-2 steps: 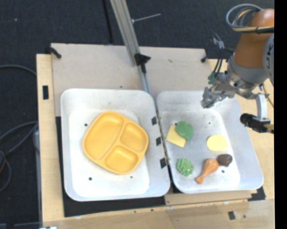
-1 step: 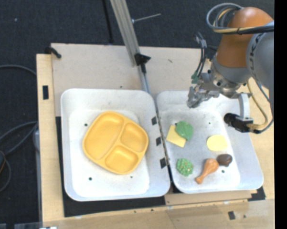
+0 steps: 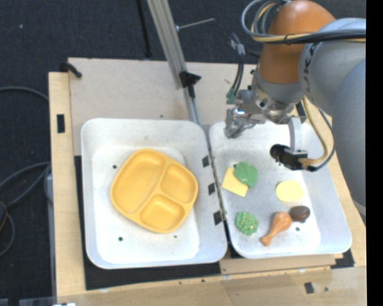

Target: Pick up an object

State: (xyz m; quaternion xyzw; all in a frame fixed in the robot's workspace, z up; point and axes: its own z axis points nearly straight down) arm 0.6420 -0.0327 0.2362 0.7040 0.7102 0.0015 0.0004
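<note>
White plastic bins [image 3: 102,247]; glossy yellow compartment tray [image 3: 154,189]; gripper [image 3: 233,129] above.

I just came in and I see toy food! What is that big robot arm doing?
The robot arm's gripper hangs over the back corner of the right bin, holding nothing. Below it lie toy foods: a yellow cheese wedge, a green leaf, a green bumpy piece, a drumstick and others. A yellow divided plate sits in the left bin.

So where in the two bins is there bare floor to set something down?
Left bin: bare strips around the yellow tray, widest along its bottom edge. Right bin: bare floor between the tool and the food, crowded where the yellow wedge, green pieces and drumstick cluster.
</note>
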